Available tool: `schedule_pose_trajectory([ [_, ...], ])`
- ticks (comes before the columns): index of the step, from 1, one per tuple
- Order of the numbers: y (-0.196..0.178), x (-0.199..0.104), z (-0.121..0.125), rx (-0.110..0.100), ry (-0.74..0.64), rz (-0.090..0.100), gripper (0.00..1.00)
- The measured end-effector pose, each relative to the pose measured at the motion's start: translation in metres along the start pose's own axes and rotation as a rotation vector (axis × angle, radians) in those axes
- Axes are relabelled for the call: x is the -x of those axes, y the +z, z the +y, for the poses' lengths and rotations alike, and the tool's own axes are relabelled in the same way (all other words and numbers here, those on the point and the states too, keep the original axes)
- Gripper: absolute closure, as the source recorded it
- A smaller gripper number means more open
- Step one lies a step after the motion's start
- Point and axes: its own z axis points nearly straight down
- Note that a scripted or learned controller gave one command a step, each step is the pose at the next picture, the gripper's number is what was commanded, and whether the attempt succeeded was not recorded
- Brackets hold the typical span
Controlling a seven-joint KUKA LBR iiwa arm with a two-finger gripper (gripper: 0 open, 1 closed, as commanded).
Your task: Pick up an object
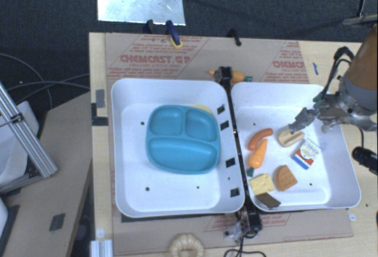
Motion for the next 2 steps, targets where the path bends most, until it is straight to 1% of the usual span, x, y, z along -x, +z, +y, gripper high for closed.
schedule_pose_trajectory([
  [1,-0.006,0.0,0.002,0.012,-0.003,-0.002,0.0],
  [2,0.055,-0.004,0.0,0.008,-0.001,-0.001,0.0],
])
